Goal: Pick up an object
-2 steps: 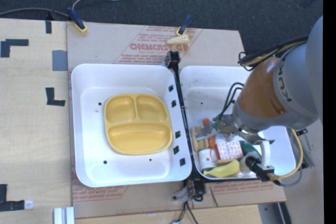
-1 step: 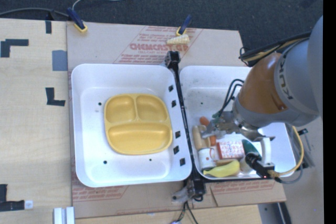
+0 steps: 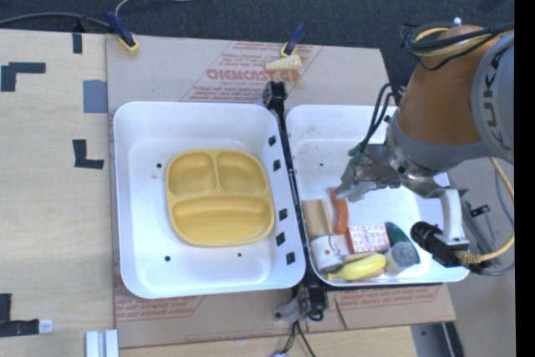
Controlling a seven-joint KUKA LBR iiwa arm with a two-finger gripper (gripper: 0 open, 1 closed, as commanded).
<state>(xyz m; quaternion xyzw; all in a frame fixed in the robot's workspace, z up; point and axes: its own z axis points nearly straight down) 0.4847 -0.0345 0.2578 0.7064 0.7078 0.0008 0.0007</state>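
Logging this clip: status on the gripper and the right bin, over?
Gripper low in right bin, fingers unclear. Orange piece just below it, not gripped. Banana, small carton crowded along the near wall.

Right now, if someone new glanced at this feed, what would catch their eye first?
Probably the yellow divided plate lying alone in the left bin. Next, the grey and orange arm reaching over the right bin, its gripper just above a pile at the near edge: a banana, an orange carrot-like piece and a red-and-white box.
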